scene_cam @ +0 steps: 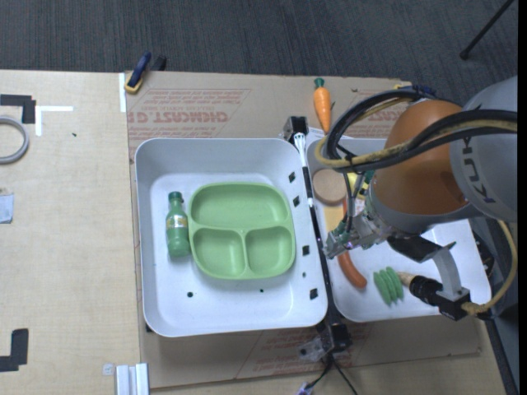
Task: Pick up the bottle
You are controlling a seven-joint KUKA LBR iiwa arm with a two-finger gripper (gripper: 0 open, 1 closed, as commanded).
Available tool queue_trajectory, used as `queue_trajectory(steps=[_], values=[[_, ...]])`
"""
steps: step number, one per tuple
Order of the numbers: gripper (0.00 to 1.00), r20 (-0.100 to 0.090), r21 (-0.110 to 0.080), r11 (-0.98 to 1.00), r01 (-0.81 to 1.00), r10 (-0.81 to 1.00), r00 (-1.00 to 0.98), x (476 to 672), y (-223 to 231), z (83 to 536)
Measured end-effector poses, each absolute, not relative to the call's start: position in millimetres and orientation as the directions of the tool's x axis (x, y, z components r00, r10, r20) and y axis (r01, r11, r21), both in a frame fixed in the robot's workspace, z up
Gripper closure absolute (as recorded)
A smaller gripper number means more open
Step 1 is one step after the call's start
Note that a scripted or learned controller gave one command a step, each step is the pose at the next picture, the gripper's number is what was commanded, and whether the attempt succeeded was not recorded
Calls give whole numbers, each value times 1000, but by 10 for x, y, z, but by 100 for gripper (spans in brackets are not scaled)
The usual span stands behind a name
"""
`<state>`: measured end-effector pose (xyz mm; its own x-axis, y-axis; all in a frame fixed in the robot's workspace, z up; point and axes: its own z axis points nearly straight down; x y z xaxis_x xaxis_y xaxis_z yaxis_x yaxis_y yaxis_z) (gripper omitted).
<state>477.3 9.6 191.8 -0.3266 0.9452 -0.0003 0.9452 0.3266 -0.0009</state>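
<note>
Bottle (176, 225) was in the left bin (148, 245), lying just beside the green divided tray (243, 229), well apart from the pincer (339, 243). We saw the pincer low over the right bin (461, 303), near its left wall, but we could not tell how it stood. Just below it lay an orange sausage-like piece (354, 271), and beside that a green ridged piece (389, 285). A toy carrot (321, 105) lay on the cardboard behind.
</note>
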Motion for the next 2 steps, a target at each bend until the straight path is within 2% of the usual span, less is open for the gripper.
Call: queue_trajectory(steps=[1,2], values=[[100,-1,-1,261,965,965,-261,4774,810,1919],[100,-1,-2,84,996,996,-84,4773,1411,2380]])
